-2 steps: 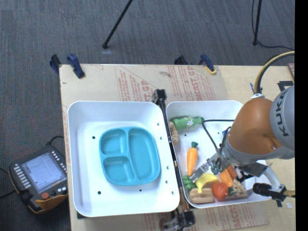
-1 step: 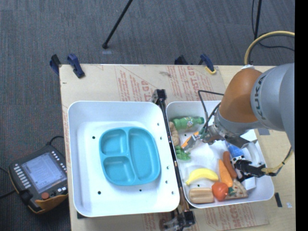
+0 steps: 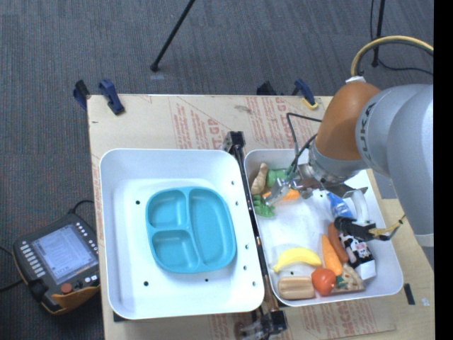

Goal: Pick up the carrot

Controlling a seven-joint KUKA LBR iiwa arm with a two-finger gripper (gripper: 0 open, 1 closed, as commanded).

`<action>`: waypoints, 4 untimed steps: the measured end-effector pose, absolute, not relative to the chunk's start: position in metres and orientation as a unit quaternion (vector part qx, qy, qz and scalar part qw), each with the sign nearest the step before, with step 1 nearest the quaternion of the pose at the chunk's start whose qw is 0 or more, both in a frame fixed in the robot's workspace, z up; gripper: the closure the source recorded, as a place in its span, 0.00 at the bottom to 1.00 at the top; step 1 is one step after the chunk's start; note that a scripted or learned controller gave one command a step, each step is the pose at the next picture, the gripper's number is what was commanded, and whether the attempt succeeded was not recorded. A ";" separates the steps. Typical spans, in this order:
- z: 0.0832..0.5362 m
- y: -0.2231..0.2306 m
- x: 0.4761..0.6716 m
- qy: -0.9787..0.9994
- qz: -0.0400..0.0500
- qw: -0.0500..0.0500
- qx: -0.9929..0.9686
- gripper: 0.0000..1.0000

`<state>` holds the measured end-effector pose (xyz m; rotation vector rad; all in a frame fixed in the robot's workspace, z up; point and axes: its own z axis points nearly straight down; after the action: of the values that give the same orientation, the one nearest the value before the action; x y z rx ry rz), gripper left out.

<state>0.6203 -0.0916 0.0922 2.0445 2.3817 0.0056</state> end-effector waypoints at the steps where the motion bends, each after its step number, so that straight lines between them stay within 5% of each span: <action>1: 0.092 -0.089 0.638 0.761 0.001 0.002 0.648 0.00; 2: 0.092 -0.085 0.646 0.715 0.002 0.001 0.699 0.00; 3: 0.104 -0.084 0.648 0.717 0.004 0.002 0.698 1.00; 4: 0.105 -0.086 0.648 0.716 0.003 0.004 0.698 0.00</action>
<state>0.6480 -0.0860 0.1051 2.1856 2.2446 0.0091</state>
